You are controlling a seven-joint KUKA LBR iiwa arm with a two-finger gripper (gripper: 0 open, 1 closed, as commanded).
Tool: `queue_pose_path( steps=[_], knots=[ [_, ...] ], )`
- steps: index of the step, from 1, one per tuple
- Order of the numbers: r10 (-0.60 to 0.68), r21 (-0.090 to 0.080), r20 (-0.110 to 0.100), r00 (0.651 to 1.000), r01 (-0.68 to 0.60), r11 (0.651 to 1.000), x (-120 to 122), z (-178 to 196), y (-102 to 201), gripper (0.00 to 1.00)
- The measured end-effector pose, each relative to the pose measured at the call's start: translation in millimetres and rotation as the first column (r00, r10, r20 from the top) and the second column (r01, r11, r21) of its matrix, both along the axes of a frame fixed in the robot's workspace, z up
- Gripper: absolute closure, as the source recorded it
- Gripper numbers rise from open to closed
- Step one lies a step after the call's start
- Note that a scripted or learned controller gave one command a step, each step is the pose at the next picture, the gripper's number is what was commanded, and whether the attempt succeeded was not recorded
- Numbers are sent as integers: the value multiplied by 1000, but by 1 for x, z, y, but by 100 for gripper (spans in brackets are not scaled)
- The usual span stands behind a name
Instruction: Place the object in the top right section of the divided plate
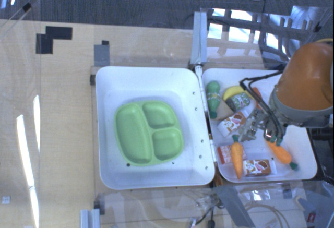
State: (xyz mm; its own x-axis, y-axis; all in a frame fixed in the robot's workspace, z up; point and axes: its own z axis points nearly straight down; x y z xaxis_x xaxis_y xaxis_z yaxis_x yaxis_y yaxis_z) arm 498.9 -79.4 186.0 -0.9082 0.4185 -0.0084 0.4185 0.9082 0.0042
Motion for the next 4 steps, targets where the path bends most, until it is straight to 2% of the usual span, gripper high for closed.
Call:
queue_pose_path(
  steps=[1,2,3,4],
  knots=[
    [122,0,-3,993,-122,993,-5,-1,62,100],
    [214,1,0,977,-214,977,-1,49,185,100],
    [390,2,-3,921,-390,921,-7,-11,301,100],
    [273,2,19,962,-273,962,-4,-91,295,100]
  ],
)
